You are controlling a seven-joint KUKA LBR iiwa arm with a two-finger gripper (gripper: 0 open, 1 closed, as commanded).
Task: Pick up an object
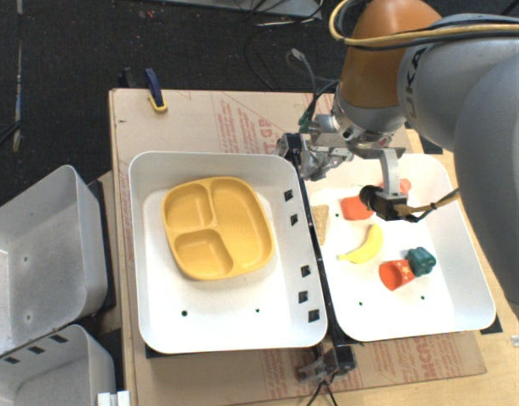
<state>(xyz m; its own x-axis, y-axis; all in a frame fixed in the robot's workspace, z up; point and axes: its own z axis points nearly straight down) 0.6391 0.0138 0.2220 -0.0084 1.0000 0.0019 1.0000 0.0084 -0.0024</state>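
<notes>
Far strip of cardboard sheet (209, 112): red print (258, 130), upside down from my camera; I can't read it for certain.
Near strip: more red lettering (395, 358), too blurred for me to read.

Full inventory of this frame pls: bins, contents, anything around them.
left bin: 1, white, view's left
right bin: 1, white, view's right
divided plate: 1, yellow, left bin
banana: 1, yellow, right bin, middle
orange piece: 1, orange-red, behind banana
teal block: 1, teal, right bin
red block: 1, red, beside teal block
tan slice: 1, tan, right bin's left wall
clamp: 1, blue-yellow, board's far edge
arm: 1, grey, orange band, from view's right
gripper: 1, metal, over right bin's far-left corner
</notes>
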